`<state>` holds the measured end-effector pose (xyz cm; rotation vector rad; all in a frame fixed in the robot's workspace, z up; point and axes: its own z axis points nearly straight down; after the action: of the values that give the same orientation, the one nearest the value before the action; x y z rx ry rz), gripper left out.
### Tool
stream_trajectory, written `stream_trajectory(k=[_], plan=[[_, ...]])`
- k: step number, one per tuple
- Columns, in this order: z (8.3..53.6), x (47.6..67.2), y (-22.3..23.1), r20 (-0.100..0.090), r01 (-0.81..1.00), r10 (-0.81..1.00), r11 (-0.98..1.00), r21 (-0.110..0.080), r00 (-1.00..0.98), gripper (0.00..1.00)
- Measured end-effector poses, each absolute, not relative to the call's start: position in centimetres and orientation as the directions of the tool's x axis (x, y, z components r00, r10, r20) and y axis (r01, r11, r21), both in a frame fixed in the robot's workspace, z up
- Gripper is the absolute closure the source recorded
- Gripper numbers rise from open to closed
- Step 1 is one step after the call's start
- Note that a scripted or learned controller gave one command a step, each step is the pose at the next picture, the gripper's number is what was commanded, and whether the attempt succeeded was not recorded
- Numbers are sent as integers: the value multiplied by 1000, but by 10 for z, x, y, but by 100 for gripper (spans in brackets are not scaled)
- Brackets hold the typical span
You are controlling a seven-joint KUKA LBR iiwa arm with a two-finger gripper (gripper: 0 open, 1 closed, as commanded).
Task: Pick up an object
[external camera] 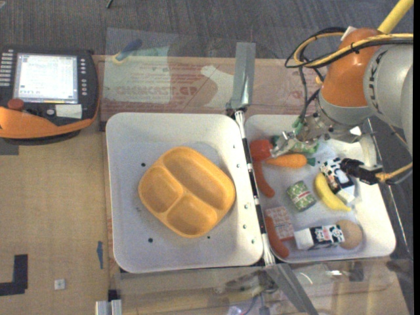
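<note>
Closest to the camera, at 6 o'clock in the right bin [384, 223], a red sausage [278, 243] lies along the near wall. Just beside it, toward 5 o'clock, a black-and-white carton [320, 235] lies on its side, touching a tan roll [352, 235]. A pink packet [281, 220] sits just above the sausage. Near the bin's centre is a small green box [300, 195], with a banana [330, 194] at 3 o'clock from it and a cow-patterned carton [338, 174] touching the banana's upper end. Along the bin's 9 o'clock wall lies a darker sausage [264, 179], and a red tomato [260, 149] rests at 11 o'clock. An orange carrot [292, 161] lies on its side at 12 o'clock, its thick end beside the tomato. The gripper [298, 136] hangs just above the carrot, at the end of the grey arm [367, 77] that reaches in from 2 o'clock; whether it is spread or closed cannot be told, and nothing is seen held in it. The left bin [131, 228] holds one yellow divided tray [187, 190] at its centre. Outside the bins, at 10 o'clock on the bench, rests an orange and black teach pendant [46, 94] with a lit screen.
</note>
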<state>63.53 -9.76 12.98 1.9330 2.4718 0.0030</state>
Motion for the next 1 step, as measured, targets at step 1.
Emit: stream_trajectory(k=[1], plan=[[94, 591, -114, -7, 977, 977, 214, 20, -214, 0]])
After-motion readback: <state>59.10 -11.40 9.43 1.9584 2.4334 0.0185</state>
